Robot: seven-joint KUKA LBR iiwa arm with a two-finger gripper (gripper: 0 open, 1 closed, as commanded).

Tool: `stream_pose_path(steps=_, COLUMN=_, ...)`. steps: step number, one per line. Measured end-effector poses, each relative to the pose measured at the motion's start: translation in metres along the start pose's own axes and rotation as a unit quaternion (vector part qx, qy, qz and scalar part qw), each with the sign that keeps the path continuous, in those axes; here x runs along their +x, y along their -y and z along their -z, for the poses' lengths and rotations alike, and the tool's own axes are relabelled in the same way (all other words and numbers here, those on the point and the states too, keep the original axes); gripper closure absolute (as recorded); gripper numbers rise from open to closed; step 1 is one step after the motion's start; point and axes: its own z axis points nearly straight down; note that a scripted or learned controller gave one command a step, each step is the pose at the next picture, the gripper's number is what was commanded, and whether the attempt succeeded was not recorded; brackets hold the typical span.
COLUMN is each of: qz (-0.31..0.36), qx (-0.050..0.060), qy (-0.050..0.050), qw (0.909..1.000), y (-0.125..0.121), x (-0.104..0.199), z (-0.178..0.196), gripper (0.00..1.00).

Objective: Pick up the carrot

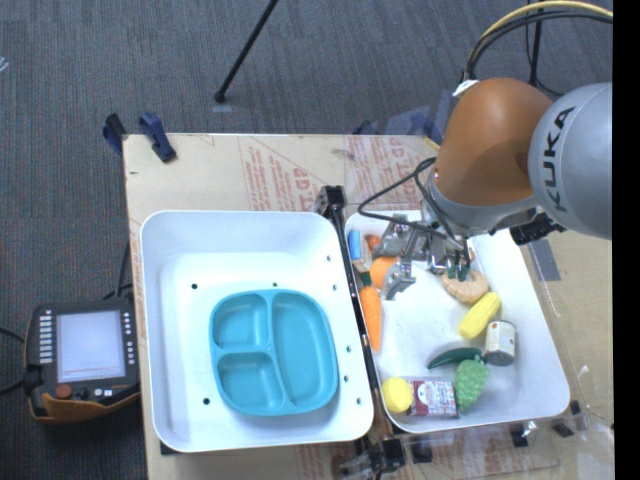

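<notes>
The tool (405,268) hangs low over the near-left part of the right bin (540,368), carried by the grey arm (570,163) with its orange band (490,138). Whether the tool stands apart or together cannot be told, since its metal parts blur together from above.

The carrot (371,315) lies just below and slightly left of the tool, along the bin's left wall, long axis running away from the tool tip; nothing shows it clamped. Another orange piece (381,267) sits right beside the tool on its left.

To the right of the tool lies a tan cookie-like round (466,288), and beyond that a yellow corn cob (479,314) and a small can (500,342). Farther below the tool sit a dark green pepper (455,356), a light green bumpy vegetable (470,383), a lemon (398,395) and a red packet (434,398).

Well to the left of the tool, the left bin (170,258) holds a blue divided plate (272,352). Both bins rest on the bench (250,168).
</notes>
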Motion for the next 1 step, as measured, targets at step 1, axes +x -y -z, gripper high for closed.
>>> stream_pose_path(steps=1, qz=-0.097, qx=0.002, qy=-0.008, qw=0.9953, y=-0.0396, x=0.0467, z=-0.0069, gripper=1.0)
